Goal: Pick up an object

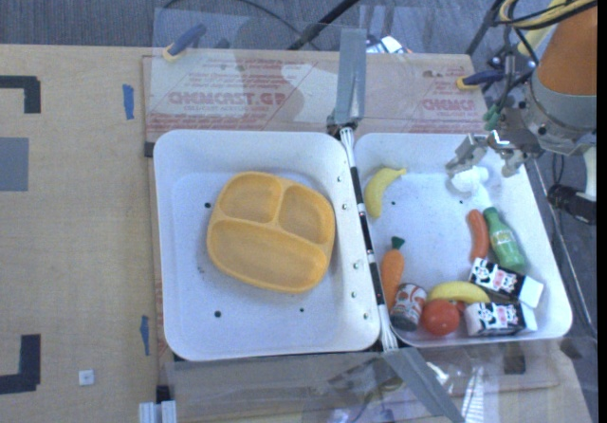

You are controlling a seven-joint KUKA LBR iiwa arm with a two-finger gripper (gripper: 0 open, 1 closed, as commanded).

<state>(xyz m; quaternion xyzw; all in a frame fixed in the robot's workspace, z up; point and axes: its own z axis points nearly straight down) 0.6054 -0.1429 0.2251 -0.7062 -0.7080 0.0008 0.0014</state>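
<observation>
The two-finger metal gripper (484, 154) hangs spread open, holding nothing, over the right shallow white bin's (432, 212) far edge, just above a small white object (469, 180). The yellow three-compartment plastic plate (271, 230) sits mid left white bin (180, 250).

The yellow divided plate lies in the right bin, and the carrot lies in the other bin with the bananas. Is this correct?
Not quite: the camera view shows the yellow divided plate in the left bin. The carrot and the bananas lie in the other bin, as you say.
</observation>
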